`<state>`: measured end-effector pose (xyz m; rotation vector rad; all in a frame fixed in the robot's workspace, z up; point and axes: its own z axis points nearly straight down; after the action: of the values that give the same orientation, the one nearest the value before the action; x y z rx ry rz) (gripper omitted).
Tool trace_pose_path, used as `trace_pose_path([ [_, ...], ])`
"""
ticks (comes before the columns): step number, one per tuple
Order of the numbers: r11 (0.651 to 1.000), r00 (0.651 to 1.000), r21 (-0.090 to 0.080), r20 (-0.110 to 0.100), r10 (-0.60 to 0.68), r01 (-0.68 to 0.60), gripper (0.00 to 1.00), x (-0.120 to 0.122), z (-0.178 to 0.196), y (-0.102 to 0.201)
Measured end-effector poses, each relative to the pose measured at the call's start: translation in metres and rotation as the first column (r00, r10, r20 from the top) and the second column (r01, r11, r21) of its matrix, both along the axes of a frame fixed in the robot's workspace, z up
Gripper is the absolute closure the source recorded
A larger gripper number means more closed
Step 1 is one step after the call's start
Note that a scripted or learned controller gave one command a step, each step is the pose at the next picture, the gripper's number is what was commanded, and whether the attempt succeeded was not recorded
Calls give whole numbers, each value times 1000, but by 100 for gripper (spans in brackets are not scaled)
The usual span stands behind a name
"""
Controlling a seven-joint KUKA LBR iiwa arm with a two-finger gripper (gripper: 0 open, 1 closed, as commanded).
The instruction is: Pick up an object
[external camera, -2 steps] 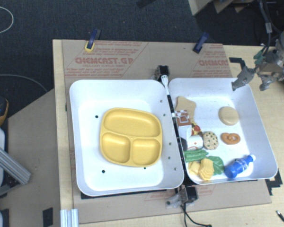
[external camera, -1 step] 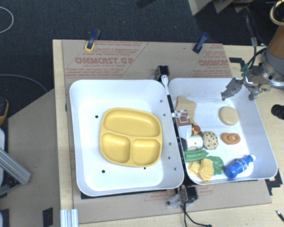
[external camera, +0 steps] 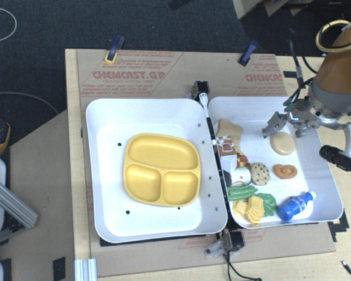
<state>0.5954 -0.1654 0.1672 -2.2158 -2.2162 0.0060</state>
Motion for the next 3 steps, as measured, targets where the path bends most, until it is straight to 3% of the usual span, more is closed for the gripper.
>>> trace_pose_path([
  [1, 1000, 1000, 1, -1, 0, 0, 0, -1, -63, 6],
  [2, 1000, 1000, -4, 9, 0, 0, 0, 1, -80, 6],
  [3, 1000, 1000, -9, 20, -1, 1, 100, 3, -66, 4],
])
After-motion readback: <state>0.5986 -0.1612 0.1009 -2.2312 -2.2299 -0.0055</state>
